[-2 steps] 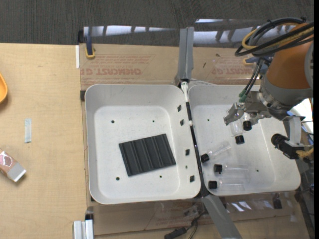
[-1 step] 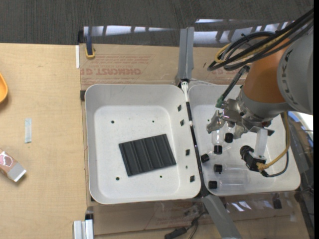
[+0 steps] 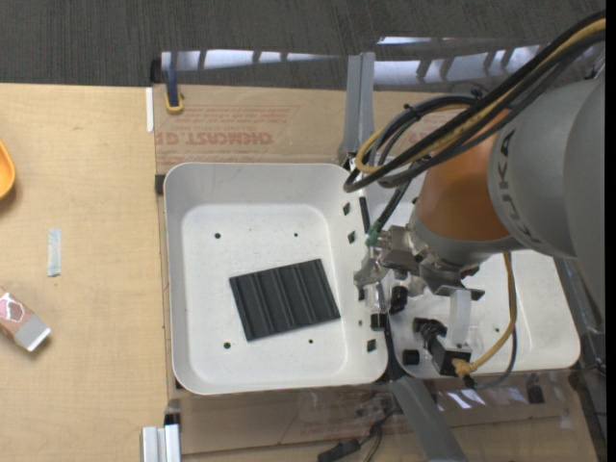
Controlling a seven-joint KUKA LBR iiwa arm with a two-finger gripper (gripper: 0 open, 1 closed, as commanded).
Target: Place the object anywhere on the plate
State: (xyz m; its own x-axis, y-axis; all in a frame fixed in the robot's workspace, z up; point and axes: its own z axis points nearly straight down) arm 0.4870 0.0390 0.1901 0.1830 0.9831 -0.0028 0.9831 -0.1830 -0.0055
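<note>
A dark grey ribbed rectangular plate [image 3: 285, 298] lies flat in the left white bin [image 3: 192, 210], a little right of its middle and turned slightly askew. My gripper [image 3: 387, 295] hangs below the grey and orange wrist, over the left edge of the right bin [image 3: 539, 335], right beside the wall shared by the two bins. It is to the right of the plate and apart from it. The wrist and cables hide what is under the gripper, and I make out no object in it.
On the wooden bench left of the bins are an orange item [image 3: 5, 173] at the frame edge, a small grey strip [image 3: 54, 252] and a red-and-white packet [image 3: 21, 321]. A grey metal post [image 3: 358, 104] stands behind the bins.
</note>
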